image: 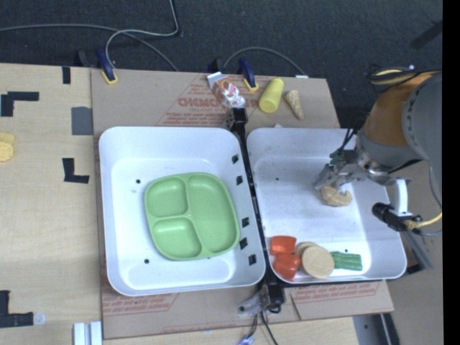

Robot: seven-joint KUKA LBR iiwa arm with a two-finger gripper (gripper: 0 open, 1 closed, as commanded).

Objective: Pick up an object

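Gripper (pixel 335 183) in right bin (pixel 287 157), fingers narrow, tips touching tan cookie (pixel 336 196); grip unclear. Nearer from cookie: red pieces (pixel 284 254), round biscuit (pixel 317 260), green piece (pixel 346 261).

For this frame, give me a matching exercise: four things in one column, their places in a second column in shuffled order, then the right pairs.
Things:
1. green divided plate
2. tan lump
3. yellow piece
4. orange-red pieces

Places:
A. on the cardboard beyond the bins
B. front left corner of the right bin
C. in the left bin
D. under the hand, middle of the right bin

Pairs: 1-C, 2-D, 3-A, 4-B
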